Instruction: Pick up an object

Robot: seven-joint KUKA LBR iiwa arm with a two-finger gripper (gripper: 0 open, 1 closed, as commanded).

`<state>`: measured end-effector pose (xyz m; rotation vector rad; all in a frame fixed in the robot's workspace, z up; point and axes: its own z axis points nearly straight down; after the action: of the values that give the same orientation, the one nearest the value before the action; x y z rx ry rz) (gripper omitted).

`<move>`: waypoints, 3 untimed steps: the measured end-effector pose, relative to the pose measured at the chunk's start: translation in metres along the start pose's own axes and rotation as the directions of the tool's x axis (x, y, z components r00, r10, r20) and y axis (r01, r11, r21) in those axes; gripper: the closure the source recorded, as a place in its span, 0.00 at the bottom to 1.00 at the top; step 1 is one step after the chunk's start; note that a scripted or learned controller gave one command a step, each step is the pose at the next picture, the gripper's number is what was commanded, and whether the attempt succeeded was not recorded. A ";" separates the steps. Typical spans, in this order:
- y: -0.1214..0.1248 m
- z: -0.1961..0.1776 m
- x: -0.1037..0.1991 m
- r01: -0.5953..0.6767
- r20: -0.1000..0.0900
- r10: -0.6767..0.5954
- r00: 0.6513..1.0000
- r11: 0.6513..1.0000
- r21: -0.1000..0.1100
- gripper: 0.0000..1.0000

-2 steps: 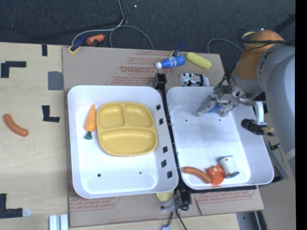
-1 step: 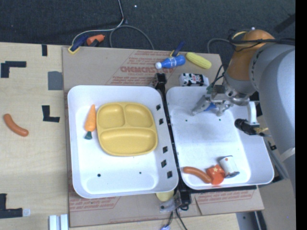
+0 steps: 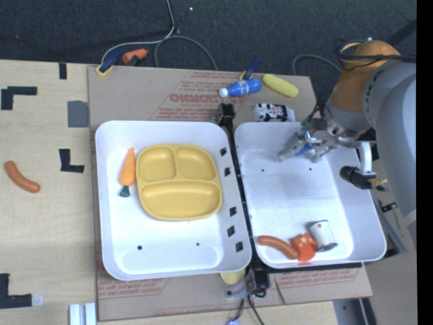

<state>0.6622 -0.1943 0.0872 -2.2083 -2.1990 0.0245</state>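
My gripper (image 3: 306,152) hangs over the far part of the right bin (image 3: 291,195), its two grey fingers spread apart with nothing between them. At the near end of that bin lie an orange-red sausage (image 3: 276,246), a small red-orange piece (image 3: 304,248) and a white cylinder (image 3: 323,233), all close together and well away from the gripper. In the left bin (image 3: 115,242), a yellow divided plate (image 3: 178,181) has an orange carrot (image 3: 128,168) lying along its left side.
Behind the bins on the cardboard lie a blue bottle (image 3: 241,89), a yellow oblong toy (image 3: 279,84) and a black-and-white item (image 3: 270,112). A second sausage (image 3: 21,176) rests on the wooden table at far left. A clamp (image 3: 132,56) sits at the back.
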 end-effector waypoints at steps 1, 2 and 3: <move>0.001 0.004 -0.001 0.001 0.003 -0.001 1.000 1.000 0.000 0.00; 0.000 0.003 0.011 -0.004 0.015 0.004 1.000 1.000 -0.005 0.00; 0.003 0.003 -0.022 0.001 0.004 0.000 1.000 1.000 -0.015 0.00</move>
<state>0.6653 -0.2166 0.0839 -2.2174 -2.2092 0.0134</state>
